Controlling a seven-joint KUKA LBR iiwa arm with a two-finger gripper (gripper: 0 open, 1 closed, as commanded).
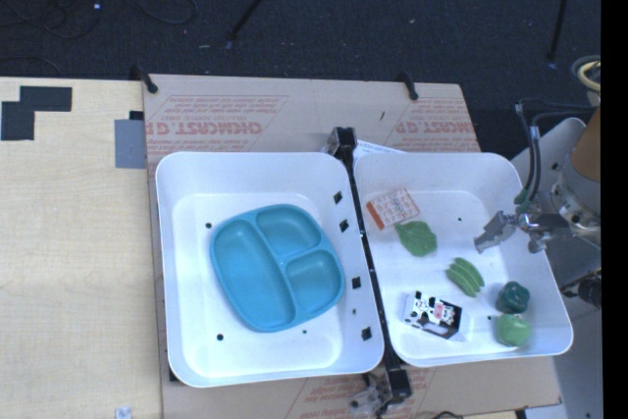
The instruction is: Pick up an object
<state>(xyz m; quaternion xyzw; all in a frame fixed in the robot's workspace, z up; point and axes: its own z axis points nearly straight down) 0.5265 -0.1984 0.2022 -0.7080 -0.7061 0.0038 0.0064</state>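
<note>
Whether the jaws are apart or together cannot be told from the camera view; the gripper (498,233) hovers over the right edge of the right bin (440,174), holding nothing visible. Below it lie a ridged green piece (465,276), a dark green object (512,296) and a light green one (512,331). The left bin (186,183) holds a blue divided tray (276,265).

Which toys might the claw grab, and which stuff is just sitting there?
Things it could pick up, all in the right bin:
- red and white packet
- light green lump
- ridged green piece
- dark green piece
- pale green piece
- black and white item
The claw is at that bin's right side.

Just sitting there:
- blue divided plate in the left bin
</note>
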